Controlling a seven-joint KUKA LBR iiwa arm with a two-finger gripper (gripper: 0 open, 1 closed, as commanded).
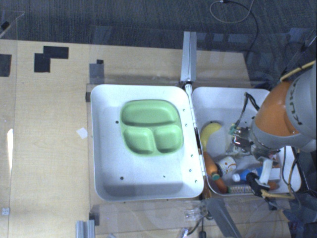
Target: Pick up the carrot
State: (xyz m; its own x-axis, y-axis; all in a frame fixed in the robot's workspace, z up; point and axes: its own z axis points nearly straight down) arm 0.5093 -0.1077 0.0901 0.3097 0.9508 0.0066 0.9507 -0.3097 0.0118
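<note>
A pale wooden bench (pixel 44 148) carries two shallow white bins side by side, with dark grey carpet (pixel 124 9) running along its far edge and a thin black cable (pixel 233 9) looped on that carpet. Black square markers (pixel 49 57) sit on the bench's far left, and a metal rail (pixel 187 58) stands at the far end of the seam between the bins. The left bin (pixel 106 177) holds one thing, a green tray (pixel 151 126) with three compartments, one long and two smaller, lying near its middle. The right bin (pixel 218 100) is the crowded one: one yellow rounded object (pixel 211 131) near its centre, one carrot (pixel 213 168) lying along the bin's left wall toward the near corner, orange with a darker tip pointing nearer, one small white round piece (pixel 228 163) just right of the carrot, and one blue-and-white item (pixel 246 175) beside that. My arm (pixel 285 115) comes in from the right, grey with its orange band, and bends down over the right half of that bin. My pincer (pixel 238 139) hangs amid wires and metal fittings right of the yellow object and apart from the carrot; whether it is wide or narrow I cannot tell from this angle, and nothing can be seen between its tips.
</note>
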